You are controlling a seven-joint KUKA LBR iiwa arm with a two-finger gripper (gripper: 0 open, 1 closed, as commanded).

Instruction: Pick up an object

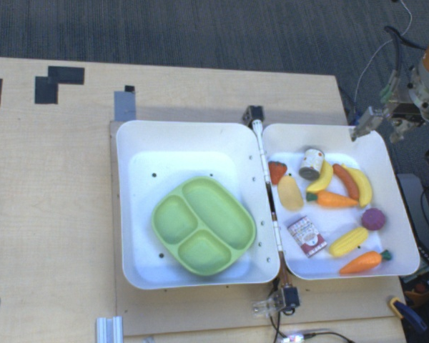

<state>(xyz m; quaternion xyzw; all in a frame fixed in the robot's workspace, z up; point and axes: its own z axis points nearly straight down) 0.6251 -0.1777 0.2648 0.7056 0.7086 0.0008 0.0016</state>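
Camera view: two bananas [357,183], two carrots [336,200], one can [312,163]; tool [377,123] state unclear.

One fixed overhead camera looks down aslant on both bins [129,191].

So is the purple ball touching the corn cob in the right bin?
Apart. The camera view shows a thin strip of white bin floor between the purple ball and the corn cob, which lies just below and left of it.
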